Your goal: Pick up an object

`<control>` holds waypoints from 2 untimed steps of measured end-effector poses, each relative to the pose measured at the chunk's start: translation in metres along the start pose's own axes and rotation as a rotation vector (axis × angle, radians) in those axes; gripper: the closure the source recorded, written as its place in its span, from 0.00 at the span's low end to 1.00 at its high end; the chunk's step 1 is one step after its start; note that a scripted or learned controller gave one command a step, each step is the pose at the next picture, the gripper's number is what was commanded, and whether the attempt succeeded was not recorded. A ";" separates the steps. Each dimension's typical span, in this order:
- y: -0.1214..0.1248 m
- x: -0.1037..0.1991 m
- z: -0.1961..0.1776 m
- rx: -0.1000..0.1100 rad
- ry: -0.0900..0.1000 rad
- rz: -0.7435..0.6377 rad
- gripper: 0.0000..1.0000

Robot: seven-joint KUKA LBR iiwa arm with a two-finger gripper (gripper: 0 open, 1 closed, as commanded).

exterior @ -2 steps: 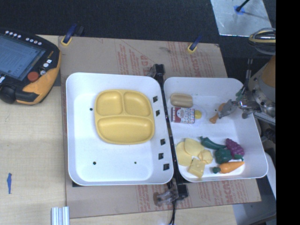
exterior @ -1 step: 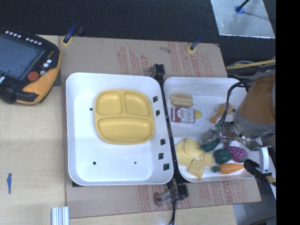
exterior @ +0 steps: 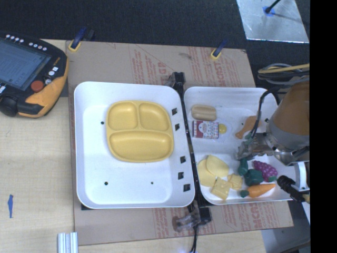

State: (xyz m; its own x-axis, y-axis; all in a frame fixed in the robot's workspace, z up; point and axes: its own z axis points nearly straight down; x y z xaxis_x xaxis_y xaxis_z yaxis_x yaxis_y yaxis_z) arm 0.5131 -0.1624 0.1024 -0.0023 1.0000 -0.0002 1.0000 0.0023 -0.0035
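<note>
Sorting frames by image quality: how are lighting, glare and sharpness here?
Camera view: even, soft lighting, faint shadows inside the left bin; no strong glare on the yellow divided plate; overall slightly soft focus, and the gripper reads dark and blurry over the toy food.

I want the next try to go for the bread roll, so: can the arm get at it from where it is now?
Probably yes. The bread roll lies alone near the back wall of the right bin, with bare floor between it and the gripper. Only the small red-and-white carton sits close in front of it.

Cardboard-covered wooden bench (exterior: 31, 162), dark floor (exterior: 147, 9)
</note>
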 end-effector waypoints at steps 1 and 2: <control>-0.018 -0.053 -0.064 -0.006 -0.004 0.004 1.00; 0.015 0.035 -0.137 -0.011 0.002 -0.011 1.00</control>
State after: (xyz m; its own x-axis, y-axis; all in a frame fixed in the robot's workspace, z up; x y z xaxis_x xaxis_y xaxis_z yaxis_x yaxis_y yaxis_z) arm 0.5287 -0.1272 0.2392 -0.0137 0.9999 0.0023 0.9999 0.0137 0.0070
